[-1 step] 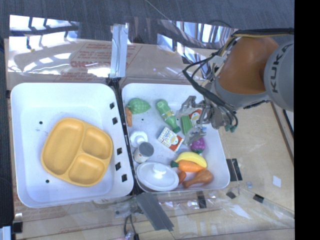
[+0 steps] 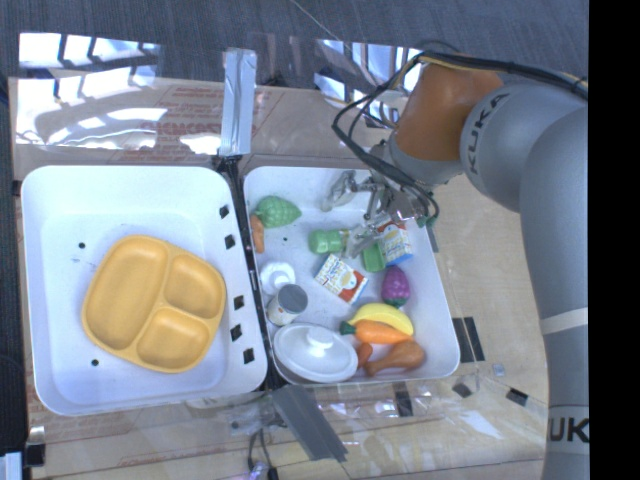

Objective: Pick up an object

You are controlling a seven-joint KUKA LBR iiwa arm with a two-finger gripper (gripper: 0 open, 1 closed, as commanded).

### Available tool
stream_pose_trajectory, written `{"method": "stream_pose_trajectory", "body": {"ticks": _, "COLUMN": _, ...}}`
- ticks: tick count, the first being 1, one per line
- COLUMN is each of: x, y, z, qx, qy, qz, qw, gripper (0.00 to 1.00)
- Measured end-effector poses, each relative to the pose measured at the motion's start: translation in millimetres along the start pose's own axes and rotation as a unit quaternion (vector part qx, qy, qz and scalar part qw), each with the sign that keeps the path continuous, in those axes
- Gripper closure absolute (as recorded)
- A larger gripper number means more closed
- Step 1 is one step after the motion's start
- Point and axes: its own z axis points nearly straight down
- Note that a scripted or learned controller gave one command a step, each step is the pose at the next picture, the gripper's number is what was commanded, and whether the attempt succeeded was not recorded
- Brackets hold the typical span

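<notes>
Toy food crowds the right bin (image 2: 440, 298). Nearest sits a white lidded bowl (image 2: 315, 353), with a brown drumstick (image 2: 395, 358) to its right, long axis running left to right, and an orange carrot (image 2: 375, 333) and yellow banana (image 2: 382, 315) stacked just beyond. Farther in lie a small tin can (image 2: 288, 303), a white carton (image 2: 341, 278) with a red and orange label too small to read, and a purple fruit (image 2: 396, 285). Beyond them a green block (image 2: 326, 241) and a leafy green lump (image 2: 276, 211). The gripper (image 2: 372, 230) hangs over the green pieces; whether it grasps anything I cannot tell. "KUKA" shows on the arm (image 2: 520, 138). A yellow divided plate (image 2: 152, 301) lies in the left bin (image 2: 60, 218).
</notes>
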Motion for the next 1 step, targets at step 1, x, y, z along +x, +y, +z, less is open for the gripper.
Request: {"method": "stream_pose_trajectory", "body": {"ticks": 1, "x": 55.3, "y": 10.3, "z": 4.5, "qx": 0.001, "qy": -0.001, "qz": 0.046, "qw": 0.9989, "gripper": 0.0}}
